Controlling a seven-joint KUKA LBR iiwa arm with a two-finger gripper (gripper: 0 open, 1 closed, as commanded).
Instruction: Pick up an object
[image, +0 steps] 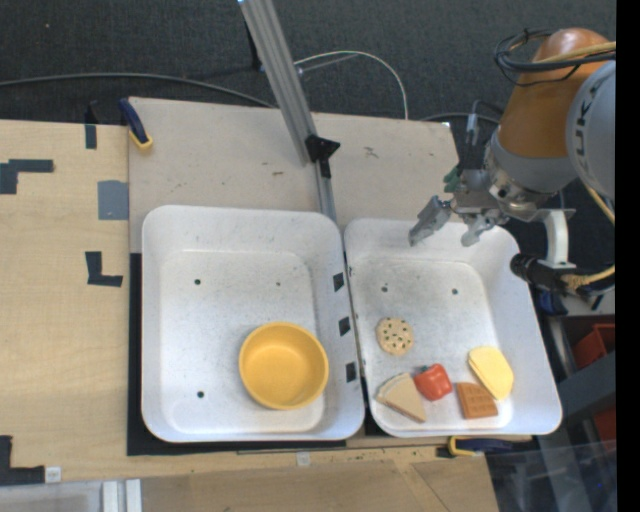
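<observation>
Over the far edge of the right bin (520, 300), the hand (447, 226) hangs with its two fingers spread apart, nothing between them. One fingertip sits toward the left at the bin's far rim, the other toward the right; both look clear of the bin floor, though height is hard to judge from this slant. Grey arm (560, 110) with the orange band comes in from the right, wrist tilted down toward the bin.

Candidates are all in the near part of the same bin, well apart from the hand:
- cookie (395, 336), round, speckled, lying flat, nearest to the hand
- red piece (433, 382), maybe a tomato or pepper, touching or just beside the tan wedge (403, 398)
- orange-brown block (477, 400), just right of the red piece
- yellow piece (491, 371), by the near right corner, just beside the block

Left bin (170, 250) holds a yellow bowl (284, 365) near its near right side. A slanted metal pole (285, 80) runs down to the worktop (220, 150) between the bins' far edges.

Progress, my read: nothing done yet. No grasp, no contact. Left to do: pick a target, move toward the near side, descend, close, lift. Cookie looks the cleanest reach but is flat; the near cluster is crowded, so a pinch there may catch a neighbour.
</observation>
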